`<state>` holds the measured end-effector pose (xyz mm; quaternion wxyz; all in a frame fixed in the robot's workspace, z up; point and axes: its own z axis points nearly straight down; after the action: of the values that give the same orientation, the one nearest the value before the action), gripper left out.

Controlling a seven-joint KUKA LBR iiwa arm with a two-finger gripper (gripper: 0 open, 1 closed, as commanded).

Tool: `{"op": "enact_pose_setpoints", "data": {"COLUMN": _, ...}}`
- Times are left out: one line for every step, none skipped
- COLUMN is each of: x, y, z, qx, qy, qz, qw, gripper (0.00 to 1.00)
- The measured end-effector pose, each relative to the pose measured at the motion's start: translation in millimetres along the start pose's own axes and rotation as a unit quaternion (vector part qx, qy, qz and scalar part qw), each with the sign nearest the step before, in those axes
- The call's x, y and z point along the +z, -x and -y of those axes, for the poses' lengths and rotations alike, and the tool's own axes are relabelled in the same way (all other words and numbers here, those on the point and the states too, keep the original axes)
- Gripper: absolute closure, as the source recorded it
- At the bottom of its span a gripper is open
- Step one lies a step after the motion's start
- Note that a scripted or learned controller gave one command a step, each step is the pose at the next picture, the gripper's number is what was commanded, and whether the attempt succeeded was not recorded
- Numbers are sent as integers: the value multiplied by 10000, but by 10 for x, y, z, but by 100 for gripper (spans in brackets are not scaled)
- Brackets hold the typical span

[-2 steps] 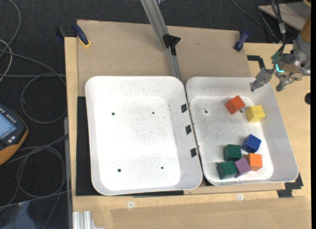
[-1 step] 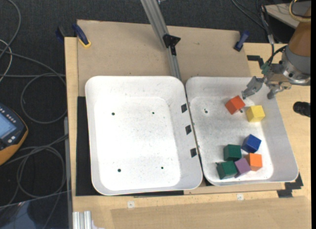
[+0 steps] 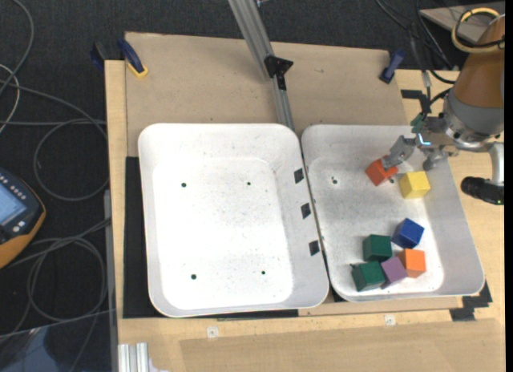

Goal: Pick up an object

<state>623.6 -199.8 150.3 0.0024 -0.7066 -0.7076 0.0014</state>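
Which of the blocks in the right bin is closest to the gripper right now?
The red-orange block, lying right at the gripper in the bin's upper part. The yellow block sits just beyond it; the others cluster near the bin's lower edge.

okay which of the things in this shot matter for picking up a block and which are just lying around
Job:
hand
red block
yellow block
blue block
orange block
purple block
two green blocks
right bin

Lying about:
left bin
blue clamps
floor cables
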Motion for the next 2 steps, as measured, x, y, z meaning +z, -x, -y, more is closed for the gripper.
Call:
{"op": "enact_pose_setpoints", "data": {"x": 417, "y": 33, "z": -55, "qx": -1, "qy": 113, "qz": 62, "qw": 9999, "gripper": 0}}
{"op": "enact_pose_setpoints", "data": {"x": 288, "y": 29, "z": -63, "qx": -5, "qy": 124, "qz": 59, "qw": 9999, "gripper": 100}}
